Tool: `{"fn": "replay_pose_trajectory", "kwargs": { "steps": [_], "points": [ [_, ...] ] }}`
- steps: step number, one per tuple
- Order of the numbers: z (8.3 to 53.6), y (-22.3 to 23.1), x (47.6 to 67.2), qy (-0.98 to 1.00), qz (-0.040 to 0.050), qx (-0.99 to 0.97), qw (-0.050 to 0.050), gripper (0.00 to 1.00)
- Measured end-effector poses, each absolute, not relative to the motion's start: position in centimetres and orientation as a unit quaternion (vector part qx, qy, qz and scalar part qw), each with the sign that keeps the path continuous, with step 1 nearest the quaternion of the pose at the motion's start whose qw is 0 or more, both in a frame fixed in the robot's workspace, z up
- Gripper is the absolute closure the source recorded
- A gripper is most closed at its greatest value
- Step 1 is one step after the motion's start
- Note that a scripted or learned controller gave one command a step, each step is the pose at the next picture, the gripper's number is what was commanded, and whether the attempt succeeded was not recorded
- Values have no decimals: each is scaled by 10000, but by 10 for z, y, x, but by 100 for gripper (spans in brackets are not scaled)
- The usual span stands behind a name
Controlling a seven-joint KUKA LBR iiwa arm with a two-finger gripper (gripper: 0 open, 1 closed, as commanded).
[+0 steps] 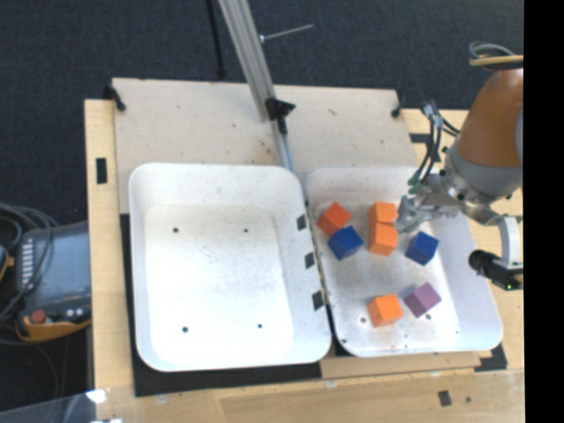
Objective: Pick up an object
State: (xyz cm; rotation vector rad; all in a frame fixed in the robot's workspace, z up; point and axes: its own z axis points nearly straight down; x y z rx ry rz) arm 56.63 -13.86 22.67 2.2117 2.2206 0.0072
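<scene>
The right bin (476, 320) holds several small cubes. An orange cube (333, 218) sits at the left, with a blue cube (345, 241) just below it. Two orange cubes (382, 227) stand stacked edge to edge in the middle. A second blue cube (422, 248) lies to their right. Near the front lie another orange cube (385, 309) and a purple cube (422, 299). My gripper (411, 214) hangs low over the bin, just right of the two middle orange cubes and above the right blue cube. No cube shows between its fingers.
The left bin (150, 236) stands beside the right one. A metal pole (251, 51) rises slantwise from behind the bins. The arm's grey and orange wrist (489, 139) covers the right bin's far right corner.
</scene>
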Motion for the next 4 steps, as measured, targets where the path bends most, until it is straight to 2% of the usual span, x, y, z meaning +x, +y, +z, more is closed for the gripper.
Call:
{"fn": "replay_pose_trajectory", "kwargs": {
  "steps": [1, 2, 4],
  "points": [
    [288, -140, 560, 7088, 24, 7054, 41, 100],
    [293, -141, 561, 7101, 3, 7041, 12, 100],
    [289, -41, 571, 7096, 3, 7046, -7, 100]
  ]
}}
